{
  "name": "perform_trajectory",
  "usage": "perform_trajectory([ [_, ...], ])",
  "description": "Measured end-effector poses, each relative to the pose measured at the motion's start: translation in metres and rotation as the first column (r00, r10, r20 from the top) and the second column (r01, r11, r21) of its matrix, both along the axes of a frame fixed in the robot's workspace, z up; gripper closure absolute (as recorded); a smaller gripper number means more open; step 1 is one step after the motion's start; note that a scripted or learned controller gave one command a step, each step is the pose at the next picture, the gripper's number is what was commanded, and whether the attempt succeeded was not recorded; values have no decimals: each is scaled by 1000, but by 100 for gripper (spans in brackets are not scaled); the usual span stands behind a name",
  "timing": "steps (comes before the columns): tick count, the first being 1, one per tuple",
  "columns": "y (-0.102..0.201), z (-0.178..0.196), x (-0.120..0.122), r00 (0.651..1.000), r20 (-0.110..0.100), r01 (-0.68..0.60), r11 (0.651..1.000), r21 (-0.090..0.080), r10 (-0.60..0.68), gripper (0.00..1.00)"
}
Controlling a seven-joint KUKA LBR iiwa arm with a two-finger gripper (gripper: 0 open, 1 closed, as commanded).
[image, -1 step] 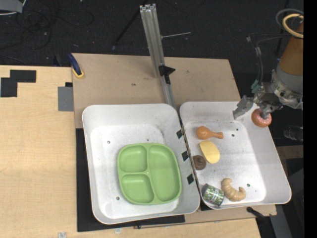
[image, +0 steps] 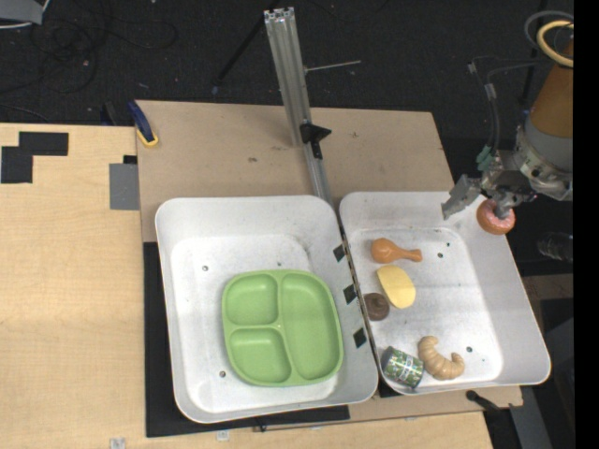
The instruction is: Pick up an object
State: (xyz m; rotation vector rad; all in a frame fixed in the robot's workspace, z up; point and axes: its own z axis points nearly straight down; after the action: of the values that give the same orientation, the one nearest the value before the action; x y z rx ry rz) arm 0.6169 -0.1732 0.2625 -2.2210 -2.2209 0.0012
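My gripper (image: pixel 484 210) hangs over the far right corner of the right bin (image: pixel 510 283), at its rim. A round pink-and-orange doughnut (image: pixel 495 218) sits right under the wrist, lifted off the bin, and the gripper looks shut on it. One grey finger (image: pixel 460 198) sticks out to the left. In the right bin lie an orange drumstick (image: pixel 395 250), a yellow wedge (image: pixel 397 286), a small brown round piece (image: pixel 376 306), a tan croissant (image: pixel 441 358) and a green patterned can (image: pixel 403 368).
The left bin (image: pixel 187 251) holds a green divided plate (image: pixel 281 327). A metal post (image: pixel 295 92) stands upright behind the gap between the bins. Dark clips (image: pixel 348 293) line the seam between them.
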Motion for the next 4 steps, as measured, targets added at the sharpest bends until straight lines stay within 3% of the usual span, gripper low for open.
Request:
perform_trajectory([
  [1, -2, -62, -7, 1000, -8, 1, 1000, 2, -1, 0],
  [3, 8, -166, -5, 1000, 0, -1, 1000, 0, 1, 0],
  [4, 5, -153, -4, 1000, 4, 1, 1000, -4, -1, 100],
])
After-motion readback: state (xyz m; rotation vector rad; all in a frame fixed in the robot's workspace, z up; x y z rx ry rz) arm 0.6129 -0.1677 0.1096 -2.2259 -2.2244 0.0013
